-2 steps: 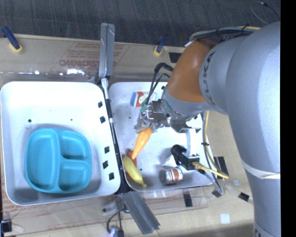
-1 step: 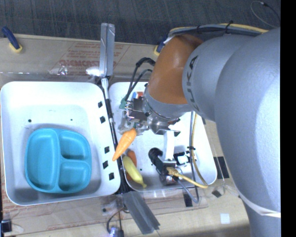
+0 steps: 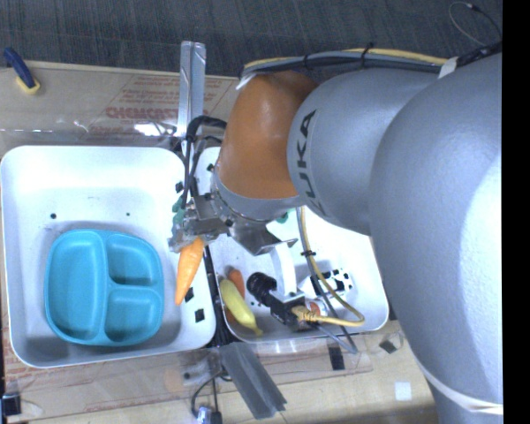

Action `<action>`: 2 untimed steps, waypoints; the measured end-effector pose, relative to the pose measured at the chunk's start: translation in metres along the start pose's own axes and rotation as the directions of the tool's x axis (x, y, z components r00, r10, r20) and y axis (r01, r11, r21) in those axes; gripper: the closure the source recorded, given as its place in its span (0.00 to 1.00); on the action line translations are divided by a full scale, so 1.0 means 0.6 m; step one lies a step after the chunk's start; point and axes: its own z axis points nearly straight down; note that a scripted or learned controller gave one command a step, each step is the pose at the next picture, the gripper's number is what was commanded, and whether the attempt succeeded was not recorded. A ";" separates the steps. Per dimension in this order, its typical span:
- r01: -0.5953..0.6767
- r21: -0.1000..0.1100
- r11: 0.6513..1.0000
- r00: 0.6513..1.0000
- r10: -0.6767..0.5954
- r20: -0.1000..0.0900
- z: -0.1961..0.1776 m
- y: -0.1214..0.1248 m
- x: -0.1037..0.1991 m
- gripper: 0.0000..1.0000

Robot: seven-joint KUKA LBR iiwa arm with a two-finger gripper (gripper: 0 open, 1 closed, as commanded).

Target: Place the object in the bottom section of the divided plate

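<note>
A blue divided plate (image 3: 103,285) lies in the left bin (image 3: 35,175), toward its front, with one long section on the left and two smaller ones on the right. My gripper (image 3: 193,233) hangs over the rim between the two bins, just right of the plate. It is shut on the top end of an orange carrot (image 3: 188,270), which hangs tip down and slightly tilted beside the plate's right edge.
In the right bin (image 3: 371,299), a yellow banana (image 3: 237,306) and a small orange-red piece (image 3: 237,279) lie close to the gripper. The large arm covers most of that bin. A blue clamp (image 3: 19,69) sits on the bench's far left corner.
</note>
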 end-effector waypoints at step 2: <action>-0.018 0.001 1.000 1.000 0.018 0.002 0.069 0.018 0.215 1.00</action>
